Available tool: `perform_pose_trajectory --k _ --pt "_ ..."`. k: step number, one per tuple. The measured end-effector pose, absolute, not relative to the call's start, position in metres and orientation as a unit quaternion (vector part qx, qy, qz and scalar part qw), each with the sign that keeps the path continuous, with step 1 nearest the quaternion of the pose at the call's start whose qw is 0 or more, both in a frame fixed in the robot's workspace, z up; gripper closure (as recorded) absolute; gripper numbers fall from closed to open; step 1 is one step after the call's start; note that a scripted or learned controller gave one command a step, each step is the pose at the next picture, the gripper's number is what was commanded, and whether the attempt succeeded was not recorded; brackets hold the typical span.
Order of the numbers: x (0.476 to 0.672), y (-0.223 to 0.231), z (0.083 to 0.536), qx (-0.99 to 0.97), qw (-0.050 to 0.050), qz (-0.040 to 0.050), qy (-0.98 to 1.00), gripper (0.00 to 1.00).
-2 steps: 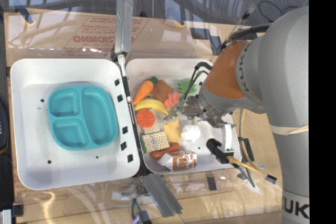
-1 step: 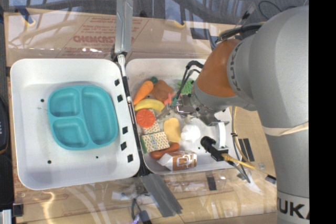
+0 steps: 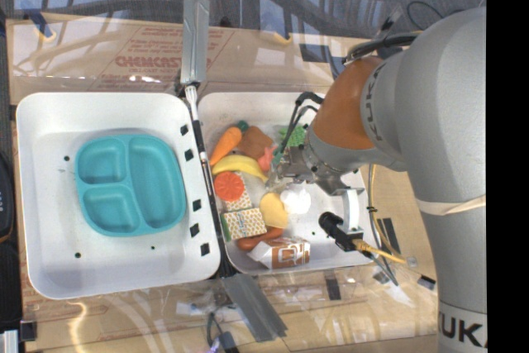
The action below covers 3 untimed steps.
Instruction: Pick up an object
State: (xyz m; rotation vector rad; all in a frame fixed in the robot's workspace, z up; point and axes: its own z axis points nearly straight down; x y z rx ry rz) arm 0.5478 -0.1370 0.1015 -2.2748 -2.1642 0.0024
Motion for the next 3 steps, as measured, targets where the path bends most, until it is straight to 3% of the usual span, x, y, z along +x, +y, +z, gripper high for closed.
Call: perform_pose_trajectory --k 1,2,3 --pt "0.547 -0.143 0.202 -0.596 0.0 0.0002 -0.803 1.0" --pt "0.591 -0.11 0.103 -0.668 0.003 0.0015 -0.744 1.0" --pt "0.541 -0.189 0.092 -0.651 0.001 0.0013 -0.759 1.0"
